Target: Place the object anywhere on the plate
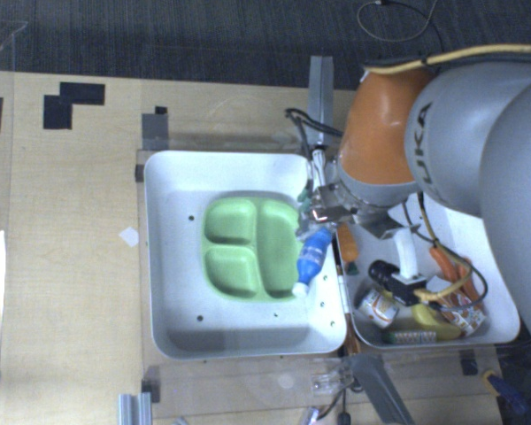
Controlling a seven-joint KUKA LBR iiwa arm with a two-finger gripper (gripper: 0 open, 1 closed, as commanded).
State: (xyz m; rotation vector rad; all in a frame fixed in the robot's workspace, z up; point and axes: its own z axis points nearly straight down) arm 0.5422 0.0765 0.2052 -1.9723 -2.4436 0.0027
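1. Hanging over the right edge of the left bin [159,264], the gripper [317,212] appears to pinch the top of the blue bottle [311,257]; how wide the fingers stand cannot be told.
2. The bottle slants down, its white cap at the right rim of the green plate [248,246].
3. Advised: carry the bottle further left, over a plate compartment, and lower it before release, lest it roll off.
4. The right bin [504,321] holds cluttered items, well clear.

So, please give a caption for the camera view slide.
Gripper above a blue bottle lying at the right edge of the green plate.
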